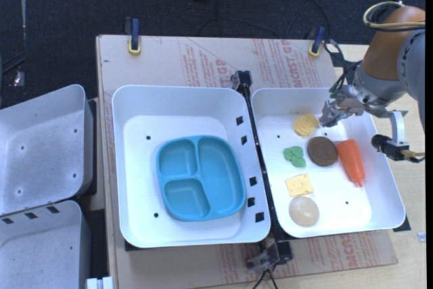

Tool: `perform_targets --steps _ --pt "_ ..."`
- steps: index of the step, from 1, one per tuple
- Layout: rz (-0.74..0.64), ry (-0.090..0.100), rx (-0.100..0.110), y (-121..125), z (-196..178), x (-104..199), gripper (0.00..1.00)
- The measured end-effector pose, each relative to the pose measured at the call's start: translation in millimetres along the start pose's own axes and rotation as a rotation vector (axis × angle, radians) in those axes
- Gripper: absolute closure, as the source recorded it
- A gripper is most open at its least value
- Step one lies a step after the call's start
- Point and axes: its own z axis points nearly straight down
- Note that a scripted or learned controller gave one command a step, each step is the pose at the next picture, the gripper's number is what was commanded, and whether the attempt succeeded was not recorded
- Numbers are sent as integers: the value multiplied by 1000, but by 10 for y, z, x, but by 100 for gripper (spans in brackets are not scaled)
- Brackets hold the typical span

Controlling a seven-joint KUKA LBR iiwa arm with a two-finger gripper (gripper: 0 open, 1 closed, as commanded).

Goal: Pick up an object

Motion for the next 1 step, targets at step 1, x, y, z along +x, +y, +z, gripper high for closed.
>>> perform_targets --steps 1 --pt "0 -1 3 90 -480 -53 100"
